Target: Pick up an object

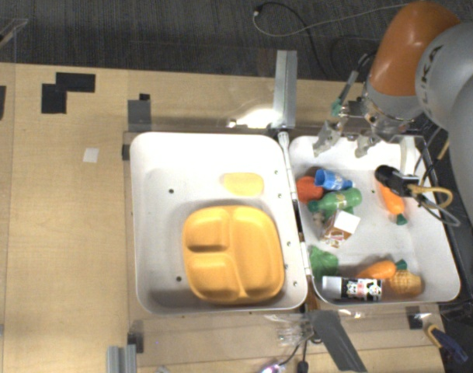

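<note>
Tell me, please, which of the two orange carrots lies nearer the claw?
The carrot by the bin's right wall; the other carrot lies farther off, beside the bottle.

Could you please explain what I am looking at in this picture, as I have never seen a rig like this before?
This is a single picture from a camera fixed above a bench, looking down at a slant. The grey machine with the orange band is a robot arm reaching in from the right. Its end effector, the two-finger grasping part, hangs over the far edge of the right bin. Its fingers are apart and hold nothing. That bin contains small toys, among them a blue cup, an orange carrot and a black-and-white bottle. The left bin holds a yellow divided tray and a pale yellow piece.
</note>
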